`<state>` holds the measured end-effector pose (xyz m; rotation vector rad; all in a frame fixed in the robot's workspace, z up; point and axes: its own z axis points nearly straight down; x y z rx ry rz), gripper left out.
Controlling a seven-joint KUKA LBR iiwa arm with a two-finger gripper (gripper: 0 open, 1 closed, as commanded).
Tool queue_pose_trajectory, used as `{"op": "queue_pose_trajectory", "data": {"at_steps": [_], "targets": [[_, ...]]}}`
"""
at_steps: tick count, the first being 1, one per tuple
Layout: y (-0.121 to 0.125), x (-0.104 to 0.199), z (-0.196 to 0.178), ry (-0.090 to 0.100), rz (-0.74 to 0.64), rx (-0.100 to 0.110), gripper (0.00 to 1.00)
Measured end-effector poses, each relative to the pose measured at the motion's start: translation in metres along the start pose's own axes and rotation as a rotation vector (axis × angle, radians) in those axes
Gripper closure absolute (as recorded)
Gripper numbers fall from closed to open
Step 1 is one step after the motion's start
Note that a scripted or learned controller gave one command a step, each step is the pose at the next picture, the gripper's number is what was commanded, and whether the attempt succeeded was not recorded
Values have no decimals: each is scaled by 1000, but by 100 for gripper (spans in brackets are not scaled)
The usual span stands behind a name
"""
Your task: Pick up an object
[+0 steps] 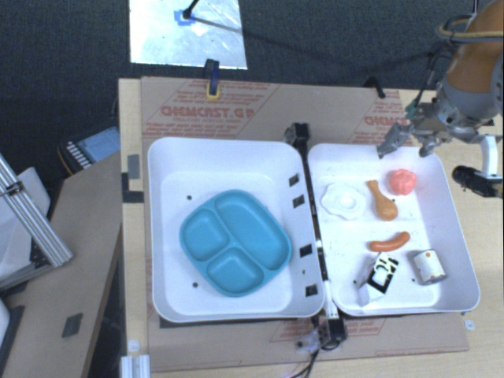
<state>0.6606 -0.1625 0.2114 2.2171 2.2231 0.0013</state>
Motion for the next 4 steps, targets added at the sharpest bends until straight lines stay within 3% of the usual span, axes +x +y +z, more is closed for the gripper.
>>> {"op": "queue_pose_trajectory", "data": {"at_steps": [2, 3, 4], "targets": [[2, -8, 105, -1, 0, -2, 0], [2, -7, 127, 0, -2, 1, 0], [4, -8, 114, -1, -4, -4, 100]]}}
